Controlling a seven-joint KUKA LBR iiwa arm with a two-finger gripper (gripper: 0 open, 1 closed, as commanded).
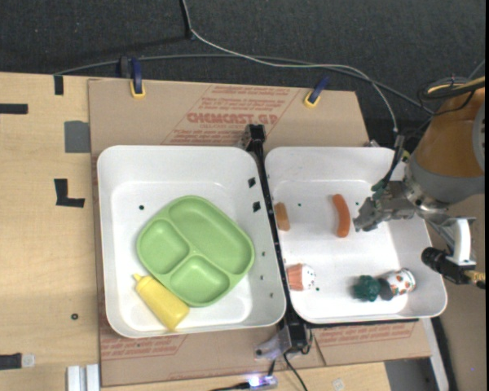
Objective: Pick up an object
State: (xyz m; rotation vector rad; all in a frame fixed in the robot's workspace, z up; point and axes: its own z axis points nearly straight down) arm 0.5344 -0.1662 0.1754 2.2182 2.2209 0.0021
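Gripper (367,218) low over the right bin (326,165), reaching in from the right edge, fingertips just beside the right side of an orange sausage-shaped piece (341,216). Whether touching or apart: cannot tell, and cannot tell whether released or clenched; nothing visibly held. Sausage piece lying nearly upright along the bin floor, slightly tilted. Further left, near the divider, a smaller orange-brown piece (282,216). Toward the front-left corner of the same bin, a small orange and white object (301,278). At front right, a dark green toy (366,288) just beside a white, red-and-green patterned object (399,283). In the left bin (114,169), 1 green divided plate (196,249) with 3 compartments, and a yellow bottle (160,301) touching its front-left edge. Beneath both bins, a cardboard sheet (228,112) with 2 clamps.
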